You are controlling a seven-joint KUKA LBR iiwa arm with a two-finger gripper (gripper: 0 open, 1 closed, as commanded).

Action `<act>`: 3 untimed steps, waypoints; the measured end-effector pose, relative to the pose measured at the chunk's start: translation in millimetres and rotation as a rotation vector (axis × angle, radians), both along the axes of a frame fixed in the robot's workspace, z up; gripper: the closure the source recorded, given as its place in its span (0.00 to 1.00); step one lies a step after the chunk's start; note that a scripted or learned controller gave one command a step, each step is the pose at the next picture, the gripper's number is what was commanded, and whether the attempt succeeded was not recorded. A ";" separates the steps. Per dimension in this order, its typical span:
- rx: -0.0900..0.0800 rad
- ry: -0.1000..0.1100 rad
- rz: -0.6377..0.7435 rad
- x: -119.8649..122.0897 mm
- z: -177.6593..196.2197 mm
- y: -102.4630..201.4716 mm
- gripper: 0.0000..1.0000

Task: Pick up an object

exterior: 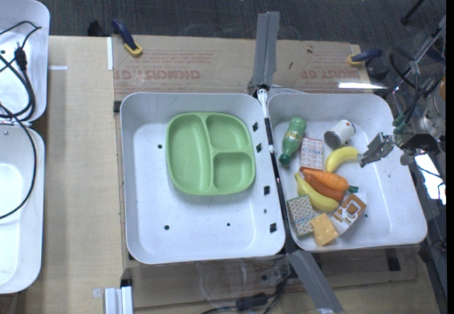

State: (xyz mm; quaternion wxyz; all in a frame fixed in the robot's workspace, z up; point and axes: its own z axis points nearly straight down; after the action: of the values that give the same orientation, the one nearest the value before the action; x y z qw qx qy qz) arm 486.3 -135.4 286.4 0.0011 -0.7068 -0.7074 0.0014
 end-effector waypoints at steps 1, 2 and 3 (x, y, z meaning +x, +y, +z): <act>0.000 0.000 -0.004 48.7 -87.8 -21.5 0.00; 0.000 -0.003 0.058 76.9 -194.8 -40.7 0.00; 0.000 -0.003 0.053 76.8 -185.8 -41.8 1.00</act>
State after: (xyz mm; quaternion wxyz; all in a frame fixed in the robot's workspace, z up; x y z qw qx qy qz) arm 563.1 -177.2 100.6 -0.0001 -0.6877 -0.7260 0.0002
